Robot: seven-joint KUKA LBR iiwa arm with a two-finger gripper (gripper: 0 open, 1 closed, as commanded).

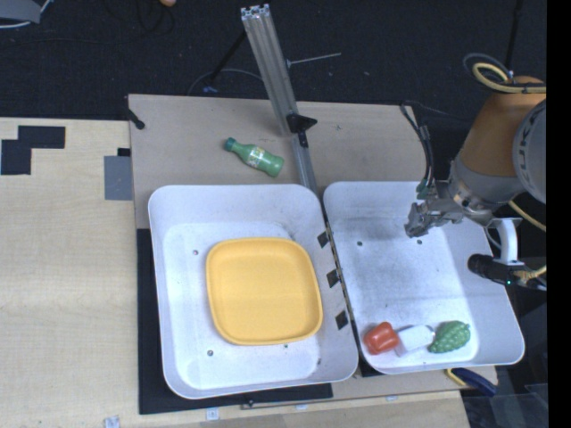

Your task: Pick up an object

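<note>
A: White plastic, two shallow bins side by side: the left bin (178, 221) bears a square yellow plate (264, 290) lying flat near its middle; the right bin (393, 266) holds the candidates for picking. Why is the grey arm with the orange band (500, 141) placed there?

B: It reaches in from the right, its two-finger gripper (419, 224) hanging over the far part of the right bin, well apart from the objects. Whether its claw is spread or pressed together cannot be told; nothing is seen pinched.

A: And the objects?

B: Three in a row along the near wall: a knobbly green toy (449, 336), long axis slanting up to the right; a small white block (415, 339); a red pepper-like toy (381, 337). They touch, so isolating one looks hard.

A: Smallest item?

B: A green bottle (254, 156) lying on the bench beyond the bins, neck pointing left.
</note>
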